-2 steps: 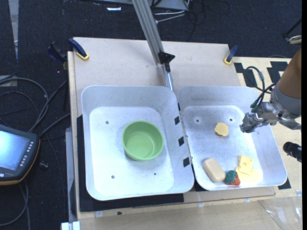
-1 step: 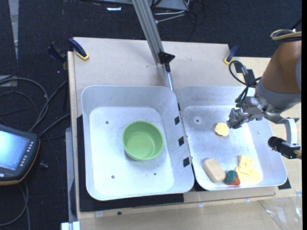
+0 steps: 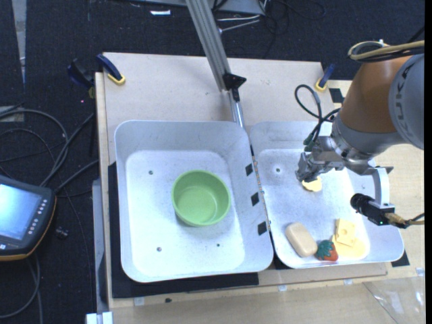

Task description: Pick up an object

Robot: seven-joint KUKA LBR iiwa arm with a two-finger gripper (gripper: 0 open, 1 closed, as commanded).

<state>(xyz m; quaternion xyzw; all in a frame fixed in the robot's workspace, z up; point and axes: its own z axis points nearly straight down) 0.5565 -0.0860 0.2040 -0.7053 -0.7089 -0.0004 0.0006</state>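
Gripper [image 3: 310, 176] sits low in the right bin [image 3: 280, 140], touching a small yellow object [image 3: 313, 185] beneath its tip; whether that object is grasped cannot be told. Nearer lie 3 items: tan bread roll [image 3: 301, 239], strawberry [image 3: 327, 250], cheese wedge [image 3: 349, 239]. Grey-orange arm [image 3: 378, 106] enters from the right.

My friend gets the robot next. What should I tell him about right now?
Gripper: down in the right bin, right over a small yellow piece; whether it has a grip on it can't be seen.
Also in the right bin, near the front: a tan bread roll, a red strawberry, a yellow cheese slice.
Left bin: a green bowl.
Done: nothing lifted yet.
Left: grab and raise one object.
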